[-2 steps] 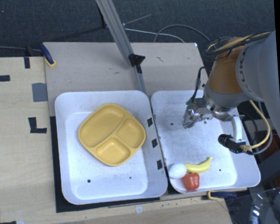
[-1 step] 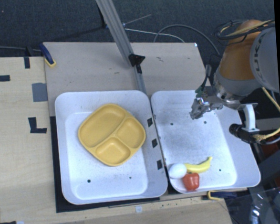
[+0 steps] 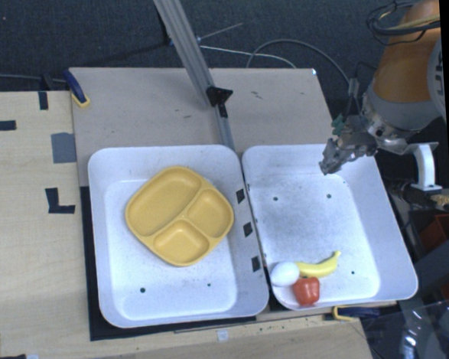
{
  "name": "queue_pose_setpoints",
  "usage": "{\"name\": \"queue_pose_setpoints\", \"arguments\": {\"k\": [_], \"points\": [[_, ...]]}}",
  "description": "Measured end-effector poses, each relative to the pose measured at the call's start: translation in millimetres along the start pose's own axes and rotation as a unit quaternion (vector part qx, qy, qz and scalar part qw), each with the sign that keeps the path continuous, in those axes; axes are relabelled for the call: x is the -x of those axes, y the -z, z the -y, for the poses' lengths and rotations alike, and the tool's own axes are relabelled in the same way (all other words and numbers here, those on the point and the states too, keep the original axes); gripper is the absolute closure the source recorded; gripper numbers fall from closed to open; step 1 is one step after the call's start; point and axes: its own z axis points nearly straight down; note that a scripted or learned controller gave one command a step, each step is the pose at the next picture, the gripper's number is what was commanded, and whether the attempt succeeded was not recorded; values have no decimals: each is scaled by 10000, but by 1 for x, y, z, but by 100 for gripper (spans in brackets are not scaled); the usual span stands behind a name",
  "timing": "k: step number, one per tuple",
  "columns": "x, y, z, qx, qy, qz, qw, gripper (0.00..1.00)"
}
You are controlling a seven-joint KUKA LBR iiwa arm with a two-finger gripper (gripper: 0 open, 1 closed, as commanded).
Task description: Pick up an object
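- Gripper: seen over the far right corner of the right bin. It is dark and small against the bin's rim, so whether the jaws are released or clenched cannot be told; nothing is visible between them.
- Arm: grey with an orange band, entering from the right side and angled down toward the bin's far edge, a posture that reads as an approach or a standby rather than a grasp.
- Candidate objects, right bin: a yellow banana, a white egg-shaped item and a red pepper-like item lie clustered at the near edge, touching or almost touching one another. They are well apart from the gripper, with bare speckled bin floor between.
- Judgement: the tight cluster against the wall may hinder a clean grasp, since a neighbour could be nudged.
- Left bin: carries a yellow divided plate with three compartments, lying flat and set diagonally, far from the gripper.
- Worktop: pale wood with dark tape marks; both bins sit side by side on it, rims meeting at the centre.
- Metal rail: slants in from the far side toward the junction of the bins.
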Motion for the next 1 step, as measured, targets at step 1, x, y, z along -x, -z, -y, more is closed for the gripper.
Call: {"name": "queue_pose_setpoints", "arguments": {"k": [1], "points": [[-42,-6,15,-39,16,-10,10000,100]]}}
